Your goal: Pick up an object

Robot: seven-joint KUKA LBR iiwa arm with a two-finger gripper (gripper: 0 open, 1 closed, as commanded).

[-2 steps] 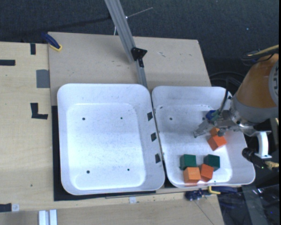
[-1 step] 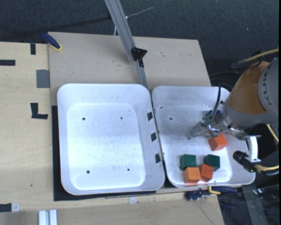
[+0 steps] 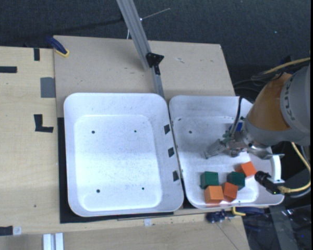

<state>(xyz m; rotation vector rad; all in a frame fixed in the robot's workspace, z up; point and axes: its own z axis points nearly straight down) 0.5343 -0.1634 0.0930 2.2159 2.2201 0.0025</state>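
Observation:
In the right bin [image 3: 198, 113] several small blocks lie near the front edge. Two are green, one [image 3: 209, 178] at the left and one [image 3: 236, 179] to its right. Two orange blocks [image 3: 214, 193] [image 3: 230, 190] sit just in front of them, and a third orange block [image 3: 248, 169] lies further right. My gripper [image 3: 215, 149] reaches in from the right and hangs low over the bin floor, just behind the left green block. Nothing shows in its grasp.
The left bin [image 3: 73, 108] stands beside the right one. A grey metal pole [image 3: 138, 30] slants across the bench behind the bins. The arm's orange band [image 3: 271, 108] and cables sit at the right bin's right side.

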